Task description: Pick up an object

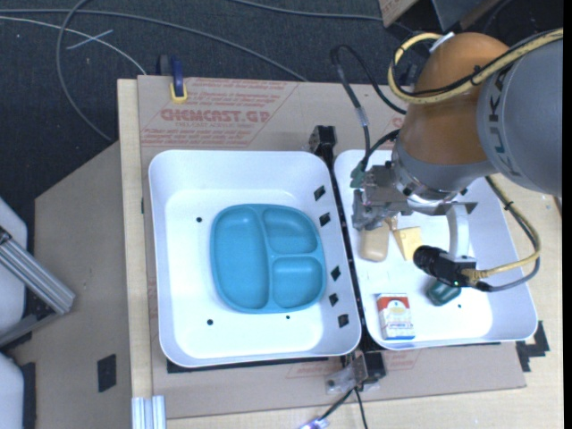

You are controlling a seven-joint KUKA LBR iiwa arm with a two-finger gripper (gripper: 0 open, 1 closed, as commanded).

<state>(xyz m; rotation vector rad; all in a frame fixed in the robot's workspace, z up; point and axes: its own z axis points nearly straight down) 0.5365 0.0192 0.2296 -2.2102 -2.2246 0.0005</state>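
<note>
Pick in progress: arm down over the right bin, nothing seen lifted

One grey-and-orange arm (pixel 456 114) reaching from the right; two white bins, left bin (pixel 170 195) and right bin (pixel 509 284); one blue divided tray (pixel 266 257) lying in the left bin; in the right bin one pale beige object (pixel 375 242) directly under the gripper (pixel 374 206), one yellowish piece (pixel 409 239) just beside it, one small red-and-white box (pixel 394 315) at the near edge, one teal item (pixel 441 290) to the right. Finger spacing cannot be told; grasp and lift judged not yet done
</note>
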